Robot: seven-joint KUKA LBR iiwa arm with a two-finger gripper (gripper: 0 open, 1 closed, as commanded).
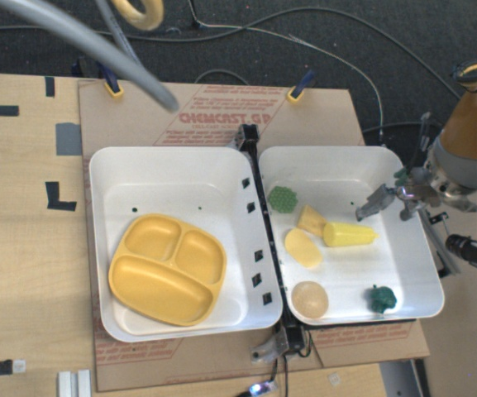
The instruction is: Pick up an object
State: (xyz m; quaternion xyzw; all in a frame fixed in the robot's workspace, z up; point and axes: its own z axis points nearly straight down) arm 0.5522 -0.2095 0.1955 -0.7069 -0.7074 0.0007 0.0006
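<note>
Two fingers (391, 203) spread, empty, over right bin (345, 160) rim, above yellow block (350, 236).

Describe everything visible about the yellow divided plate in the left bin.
The yellow divided plate is a matte, plastic-looking dish with rounded corners and three compartments: one long one along its near side and two smaller ones behind. It lies flat, right side up, turned at a slant on the floor of the left bin, towards the front. Nothing rests in it.
</note>
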